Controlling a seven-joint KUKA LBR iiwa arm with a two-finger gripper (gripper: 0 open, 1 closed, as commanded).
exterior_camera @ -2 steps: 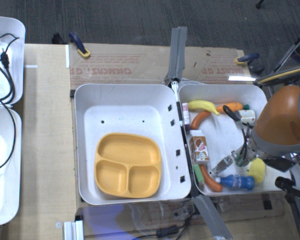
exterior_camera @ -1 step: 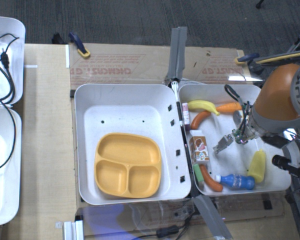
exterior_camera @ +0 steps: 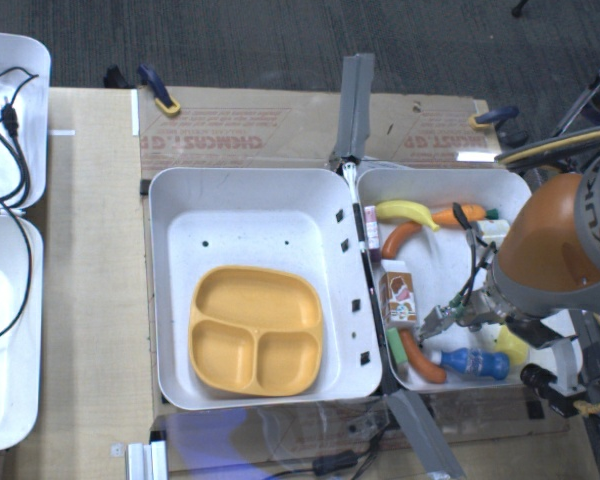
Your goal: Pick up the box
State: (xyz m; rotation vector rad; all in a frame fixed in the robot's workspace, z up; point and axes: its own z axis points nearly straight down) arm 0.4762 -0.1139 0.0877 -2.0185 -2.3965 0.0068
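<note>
1. Box [exterior_camera: 400, 299] lay flat by the right bin's [exterior_camera: 435, 181] left wall, just left of the gripper [exterior_camera: 442, 320].
2. Jaws' spread couldn't be made out; nothing visibly held.

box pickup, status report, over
Hand low in right bin, just right of box. Box flat by bin's left wall, not gripped. Hot dogs and blue bottle crowd close by.

box [exterior_camera: 399, 299] hemmed by sausages [exterior_camera: 421, 357], bin wall [exterior_camera: 368, 268]
</note>
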